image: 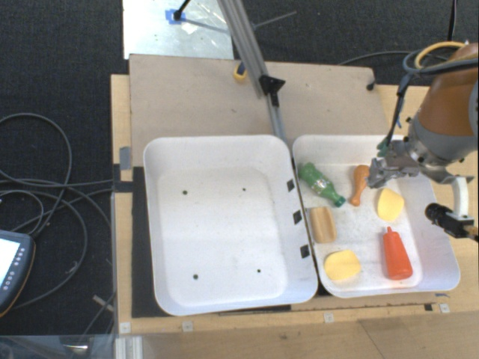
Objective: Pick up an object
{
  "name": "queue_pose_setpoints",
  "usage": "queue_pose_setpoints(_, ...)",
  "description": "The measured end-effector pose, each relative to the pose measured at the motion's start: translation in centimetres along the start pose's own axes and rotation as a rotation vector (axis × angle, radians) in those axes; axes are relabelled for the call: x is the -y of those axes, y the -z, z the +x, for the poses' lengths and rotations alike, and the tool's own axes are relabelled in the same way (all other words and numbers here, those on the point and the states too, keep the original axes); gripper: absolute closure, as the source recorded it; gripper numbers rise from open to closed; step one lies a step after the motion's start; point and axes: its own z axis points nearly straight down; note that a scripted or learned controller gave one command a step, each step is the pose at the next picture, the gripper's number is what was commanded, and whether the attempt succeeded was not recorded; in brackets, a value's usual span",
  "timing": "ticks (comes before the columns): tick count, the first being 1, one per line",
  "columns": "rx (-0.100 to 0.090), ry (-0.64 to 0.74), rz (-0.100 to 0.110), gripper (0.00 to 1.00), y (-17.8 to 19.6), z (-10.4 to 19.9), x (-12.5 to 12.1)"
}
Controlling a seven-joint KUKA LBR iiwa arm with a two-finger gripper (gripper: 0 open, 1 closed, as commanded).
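Two bins are set side by side on the bench [329, 88]. In the right bin [441, 275], a bottle [322, 185] is laid at the back left, with a drumstick [360, 183] beside it. A lemon [389, 205] is placed right of the drumstick. A bread roll [322, 224] and a round block [342, 265] are found in front, and a ketchup bottle [397, 254] is placed right of them.

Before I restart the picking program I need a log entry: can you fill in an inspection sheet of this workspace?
Surface: bench bears two shallow white bins side by side.
Job's things: right bin holds green bottle, orange drumstick-shaped toy, two yellow pieces, tan block, red bottle.
Clutter: left bin, nothing seen inside.
End effector: above the right bin's far side, near the drumstick-shaped toy.
Cables: loops on the dark floor.
Surroundings: screen device, metal pole.
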Motion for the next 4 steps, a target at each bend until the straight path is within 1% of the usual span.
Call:
queue_pose_setpoints(1,-0.003,0.005,0.005,1.00,0.2,4.3,-0.9)
queue_pose_setpoints(2,-0.003,0.005,0.004,1.00,0.5,8.7,-2.1)
queue_pose_setpoints(3,-0.004,0.006,0.005,1.00,0.1,14.5,-2.9)
queue_pose_setpoints(4,-0.004,0.006,0.003,1.00,1.8,19.7,-3.8)
